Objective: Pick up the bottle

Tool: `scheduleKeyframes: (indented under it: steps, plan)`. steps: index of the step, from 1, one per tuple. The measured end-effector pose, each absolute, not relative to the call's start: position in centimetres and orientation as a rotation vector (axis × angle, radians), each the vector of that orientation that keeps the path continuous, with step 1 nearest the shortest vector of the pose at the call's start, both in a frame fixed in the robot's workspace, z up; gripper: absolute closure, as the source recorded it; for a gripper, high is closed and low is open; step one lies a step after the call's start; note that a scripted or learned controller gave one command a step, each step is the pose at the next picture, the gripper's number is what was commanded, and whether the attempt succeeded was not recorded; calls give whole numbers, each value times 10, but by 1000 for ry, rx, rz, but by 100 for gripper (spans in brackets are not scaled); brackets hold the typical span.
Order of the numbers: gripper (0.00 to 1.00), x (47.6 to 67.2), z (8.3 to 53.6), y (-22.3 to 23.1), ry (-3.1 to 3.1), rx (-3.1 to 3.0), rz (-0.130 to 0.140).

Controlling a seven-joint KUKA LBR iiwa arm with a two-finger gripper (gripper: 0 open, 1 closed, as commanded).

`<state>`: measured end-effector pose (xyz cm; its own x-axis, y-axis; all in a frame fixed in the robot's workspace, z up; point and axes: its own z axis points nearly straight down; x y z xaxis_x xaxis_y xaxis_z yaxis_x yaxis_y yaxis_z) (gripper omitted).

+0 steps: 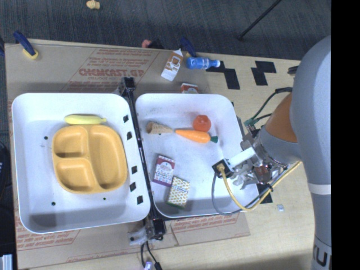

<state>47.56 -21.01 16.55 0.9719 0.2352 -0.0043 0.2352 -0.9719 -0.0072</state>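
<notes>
Two white bins sit side by side on the bench, and the bottle (pixel 198 63) lies in neither: it rests on its side on the cardboard beyond the right bin's (pixel 224 103) far rim, a small blue thing with its long axis running roughly left to right along that rim and what looks like its cap end pointing right. The gripper (pixel 239 165) hangs over the right bin's near-right corner, close to the right wall, with a loop of yellow cable sagging under it; from where I stand I cannot tell how it is set, as wrist and wiring hide it. So the bottle lies away from it, across the whole depth of the bin and a little to the left, well apart, and I judge the coming move must carry the arm out over the far rim before any descent. Inside the right bin are a carrot (pixel 193 135) with a tomato (pixel 202 122) just beyond it, a pale cone-like piece (pixel 160 129) to their left, and two small boxes (pixel 164 170) (pixel 179 191) nearer me. In the left bin (pixel 22 151) a yellow tray (pixel 90 157) lies flat, with a banana (pixel 85 119) just past its far edge.
</notes>
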Motion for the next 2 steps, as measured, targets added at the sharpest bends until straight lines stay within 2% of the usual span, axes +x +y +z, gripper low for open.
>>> scheduleKeyframes:
  steps: [2]
  plan:
    - [100,476,170,-203,-327,-3118,7]
